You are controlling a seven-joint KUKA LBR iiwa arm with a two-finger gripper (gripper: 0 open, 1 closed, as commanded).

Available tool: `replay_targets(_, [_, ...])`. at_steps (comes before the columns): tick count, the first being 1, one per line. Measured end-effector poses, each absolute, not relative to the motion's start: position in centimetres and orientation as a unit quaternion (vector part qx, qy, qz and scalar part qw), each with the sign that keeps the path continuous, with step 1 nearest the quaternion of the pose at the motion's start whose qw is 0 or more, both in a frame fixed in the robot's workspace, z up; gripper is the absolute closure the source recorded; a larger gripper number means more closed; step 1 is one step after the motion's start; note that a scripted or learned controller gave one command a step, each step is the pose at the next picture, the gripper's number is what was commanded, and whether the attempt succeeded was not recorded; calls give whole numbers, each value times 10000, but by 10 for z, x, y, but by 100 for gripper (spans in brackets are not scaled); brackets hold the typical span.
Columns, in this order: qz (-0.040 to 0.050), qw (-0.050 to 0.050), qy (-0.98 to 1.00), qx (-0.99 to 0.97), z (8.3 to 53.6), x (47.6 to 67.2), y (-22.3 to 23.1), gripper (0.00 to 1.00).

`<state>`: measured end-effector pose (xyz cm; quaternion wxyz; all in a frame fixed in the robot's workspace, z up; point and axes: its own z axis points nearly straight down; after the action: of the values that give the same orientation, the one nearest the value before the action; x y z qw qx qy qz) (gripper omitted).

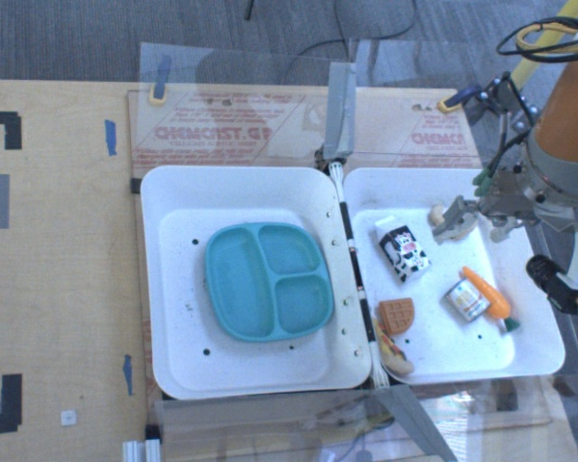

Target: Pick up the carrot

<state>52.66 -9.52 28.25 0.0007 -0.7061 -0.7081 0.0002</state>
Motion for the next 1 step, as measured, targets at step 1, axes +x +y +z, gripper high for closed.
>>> replay_targets(1, [4, 6, -7188, -6952, 212, 484, -176, 0])
